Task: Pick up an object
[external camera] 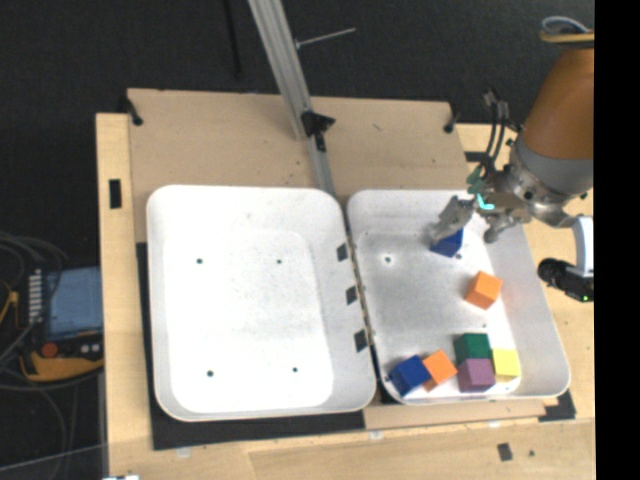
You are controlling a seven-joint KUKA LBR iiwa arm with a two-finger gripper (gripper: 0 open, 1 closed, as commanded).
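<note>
Gripper [468, 220] hangs over the right bin's [530, 298] far edge, jaws apart, straddling a blue block [449, 243], seemingly positioned to clamp it; grasp unconfirmed.

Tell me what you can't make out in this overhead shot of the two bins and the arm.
- Blue block under the gripper: partly covered by a finger, so contact or grip cannot be judged.
- Arm: cut off by the right edge of the camera view.
- Cluster at the right bin's near edge: the purple block overlaps the green block, hiding its lower part.
</note>
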